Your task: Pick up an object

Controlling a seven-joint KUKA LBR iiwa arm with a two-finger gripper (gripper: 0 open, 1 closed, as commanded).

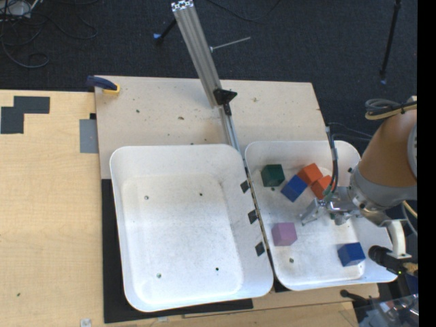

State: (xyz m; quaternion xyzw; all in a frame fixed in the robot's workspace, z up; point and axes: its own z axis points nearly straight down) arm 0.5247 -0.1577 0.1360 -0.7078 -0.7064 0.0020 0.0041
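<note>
I see the right bin (286, 157) crowded at its far end by the green cube (272, 175), blue cube (293, 188) and orange block (313, 176); open floor lies between the purple cube (284, 234) and the near blue cube (351, 254).

Two bins side by side on the bench (272, 107): left bin (129, 182) and right bin (300, 281). In the right bin, four cubes (294, 187) clustered toward the far side, one cube (284, 234) near the middle, another cube (351, 253) at the near right. Gripper (320, 208) over the right bin, just near of the cluster.
</note>
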